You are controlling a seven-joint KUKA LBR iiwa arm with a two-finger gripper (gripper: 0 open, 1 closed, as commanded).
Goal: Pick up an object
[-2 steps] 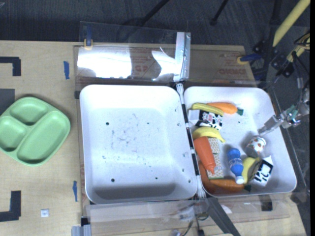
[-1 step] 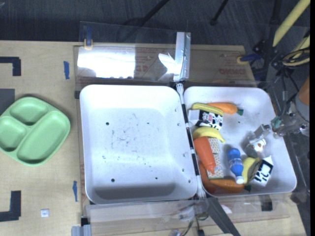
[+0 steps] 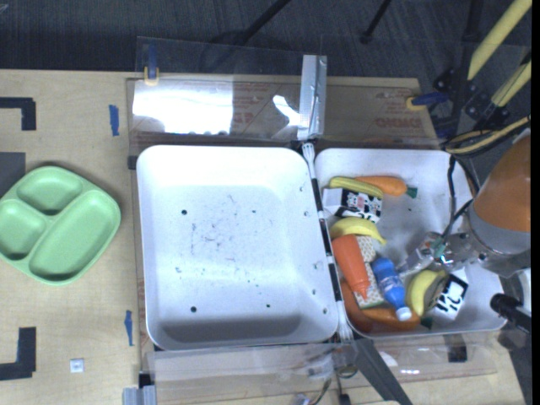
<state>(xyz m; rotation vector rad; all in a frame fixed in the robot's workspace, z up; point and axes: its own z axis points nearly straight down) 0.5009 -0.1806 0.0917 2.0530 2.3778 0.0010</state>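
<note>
My gripper point(image 3: 432, 256) hangs low in the right bin point(image 3: 422, 160), just above a banana point(image 3: 422, 290) (fingers perhaps blurred by glare). Beside it lie a blue bottle point(image 3: 391, 283) and a carrot point(image 3: 384, 184).

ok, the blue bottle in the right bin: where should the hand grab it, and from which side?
Probably the blue bottle at mid-body, coming straight down from above with the grip across its narrow width. It lies on its side, pale cap toward the bin's near edge, with an orange packet close on one side and a banana on the other.

Bananas point(image 3: 356, 229), carrot point(image 3: 384, 184), bottle point(image 3: 391, 287) in right bin point(image 3: 439, 165), beside left bin point(image 3: 228, 163).
</note>
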